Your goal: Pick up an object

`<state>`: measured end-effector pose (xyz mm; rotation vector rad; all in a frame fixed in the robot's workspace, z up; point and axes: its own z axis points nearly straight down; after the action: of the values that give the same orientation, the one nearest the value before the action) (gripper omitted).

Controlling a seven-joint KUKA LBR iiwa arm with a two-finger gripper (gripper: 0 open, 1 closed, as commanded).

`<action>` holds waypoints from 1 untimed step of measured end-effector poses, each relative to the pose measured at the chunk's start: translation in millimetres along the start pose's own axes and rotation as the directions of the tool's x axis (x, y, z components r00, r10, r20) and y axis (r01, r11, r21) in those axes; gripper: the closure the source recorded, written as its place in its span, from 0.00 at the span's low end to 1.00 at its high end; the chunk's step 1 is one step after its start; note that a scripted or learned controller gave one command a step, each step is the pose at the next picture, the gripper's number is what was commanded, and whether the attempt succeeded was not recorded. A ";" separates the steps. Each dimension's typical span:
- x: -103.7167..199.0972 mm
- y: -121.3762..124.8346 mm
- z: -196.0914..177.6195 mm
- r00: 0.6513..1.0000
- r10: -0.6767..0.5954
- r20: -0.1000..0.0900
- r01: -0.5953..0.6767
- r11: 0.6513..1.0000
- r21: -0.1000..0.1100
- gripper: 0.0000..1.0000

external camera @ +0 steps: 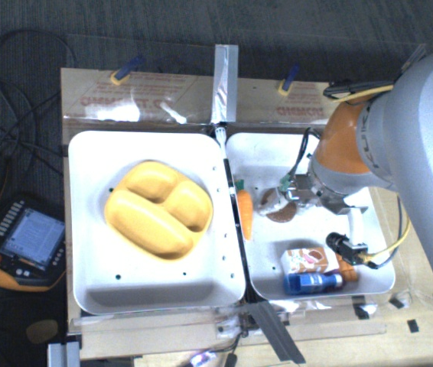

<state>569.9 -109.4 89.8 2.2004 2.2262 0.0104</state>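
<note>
Carrot [244,214] lay against the right bin's [381,281] left wall, stiff, light, best pinched mid-length. Our hand [289,193] hung just right of it; we could not tell its state.

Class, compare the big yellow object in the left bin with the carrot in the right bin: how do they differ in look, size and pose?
The yellow object is broad, rounded and lobed; the carrot is thin and tapering. The yellow object is far larger, covering much of the left bin, while the carrot is a small sliver in the right bin. The yellow object sits mid-bin; the carrot lies along its bin's left wall. Both rest on a white bin floor, away from the gripper.
</note>
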 end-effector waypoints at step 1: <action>0.5 -0.7 -8.1 1.000 -0.001 0.000 0.001 1.000 0.004 1.00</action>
<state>569.1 -108.9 97.9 2.2005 2.2295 0.0059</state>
